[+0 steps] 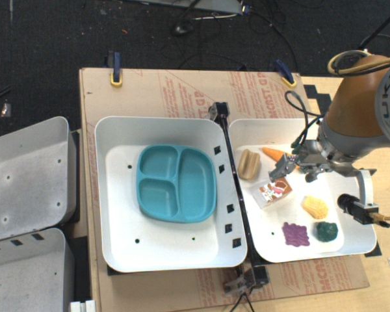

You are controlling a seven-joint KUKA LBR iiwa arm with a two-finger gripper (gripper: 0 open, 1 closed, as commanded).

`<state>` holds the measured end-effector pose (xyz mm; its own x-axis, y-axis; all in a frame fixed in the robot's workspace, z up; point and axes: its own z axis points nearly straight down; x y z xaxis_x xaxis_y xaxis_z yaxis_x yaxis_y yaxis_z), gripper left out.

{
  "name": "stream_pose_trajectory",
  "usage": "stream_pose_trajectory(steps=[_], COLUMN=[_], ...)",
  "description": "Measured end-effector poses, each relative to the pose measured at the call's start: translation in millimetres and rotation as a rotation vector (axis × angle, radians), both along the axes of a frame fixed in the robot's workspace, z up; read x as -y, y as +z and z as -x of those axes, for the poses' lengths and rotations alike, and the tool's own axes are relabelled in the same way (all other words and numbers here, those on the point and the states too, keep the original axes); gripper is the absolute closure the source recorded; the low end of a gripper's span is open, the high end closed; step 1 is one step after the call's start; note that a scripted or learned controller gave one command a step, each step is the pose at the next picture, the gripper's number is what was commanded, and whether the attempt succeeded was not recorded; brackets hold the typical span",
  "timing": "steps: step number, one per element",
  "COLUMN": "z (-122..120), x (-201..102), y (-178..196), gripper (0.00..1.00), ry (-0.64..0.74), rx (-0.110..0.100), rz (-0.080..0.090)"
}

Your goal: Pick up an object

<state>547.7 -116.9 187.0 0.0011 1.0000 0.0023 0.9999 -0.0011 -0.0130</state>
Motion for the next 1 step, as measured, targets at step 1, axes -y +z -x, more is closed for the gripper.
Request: stream_pose_trajectory(steps=[1], z=[-3.1], x=[0.0], y=[6.2], gripper=[0.0], ry=[0.002], rx=[0.012], rz=[0.002])
